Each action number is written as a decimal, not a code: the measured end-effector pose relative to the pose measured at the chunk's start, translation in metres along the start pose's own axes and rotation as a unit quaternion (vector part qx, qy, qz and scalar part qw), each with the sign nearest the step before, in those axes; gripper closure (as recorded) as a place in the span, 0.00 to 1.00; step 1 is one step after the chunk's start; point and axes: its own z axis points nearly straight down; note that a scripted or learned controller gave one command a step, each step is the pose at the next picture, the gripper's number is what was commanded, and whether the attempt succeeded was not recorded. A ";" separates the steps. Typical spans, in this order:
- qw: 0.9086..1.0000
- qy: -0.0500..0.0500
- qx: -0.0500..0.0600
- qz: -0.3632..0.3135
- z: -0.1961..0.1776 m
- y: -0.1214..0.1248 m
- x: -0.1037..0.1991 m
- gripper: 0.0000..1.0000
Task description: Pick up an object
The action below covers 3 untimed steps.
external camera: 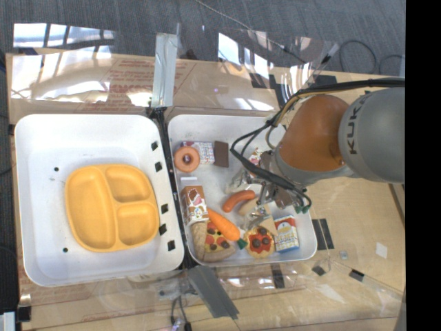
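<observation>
The right bin [207,126] holds several toy foods. A pink-glazed donut [187,159] lies beside a pale wrapped packet [204,150] and a brown block [220,154] near the far left. A sausage [239,200] lies in the middle, with an orange carrot [224,224], a pizza slice [215,245] and a brown snack pack [195,204] to its left and front. A round mini pizza [260,241] and a small carton [286,233] sit at the front right. My gripper [260,197] hangs low in this bin, just right of the sausage, under the orange-banded wrist [313,133].
The left bin [41,136] carries a yellow divided plate [110,205]. Black cables loop around the wrist over the right bin's far right part. The bins' shared wall [169,185] runs between them. Taped cardboard surrounds both bins.
</observation>
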 end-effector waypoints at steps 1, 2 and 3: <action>0.997 0.002 -0.002 -0.080 0.001 0.042 -0.017 0.00; 0.996 0.001 -0.001 -0.084 -0.010 0.043 -0.019 1.00; 0.987 -0.006 0.003 -0.157 -0.164 0.062 -0.024 1.00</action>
